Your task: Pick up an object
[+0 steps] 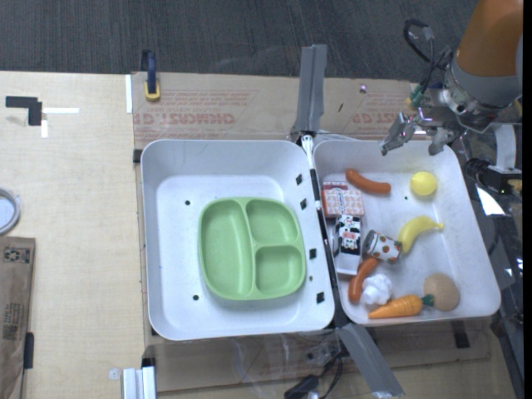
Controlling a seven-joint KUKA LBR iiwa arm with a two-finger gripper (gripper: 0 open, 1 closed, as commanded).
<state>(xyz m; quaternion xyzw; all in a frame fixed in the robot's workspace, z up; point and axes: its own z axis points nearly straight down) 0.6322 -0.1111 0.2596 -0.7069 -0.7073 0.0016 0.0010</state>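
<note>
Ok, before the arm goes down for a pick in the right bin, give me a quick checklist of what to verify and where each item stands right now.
1. Gripper carries nothing: ok, nothing shows between its fingers.
2. Gripper over the right bin: not ok, it hangs at the bin's far rim, not above any object.
3. Isolated target available: ok, the yellow ball and the sausage lie apart from the others.
4. Near-corner cluster: not ok, the carrot, white piece and egg crowd together.
5. Left bin: ok, the green divided plate has nothing on it.
6. Finger opening wide enough: cannot tell.
</note>
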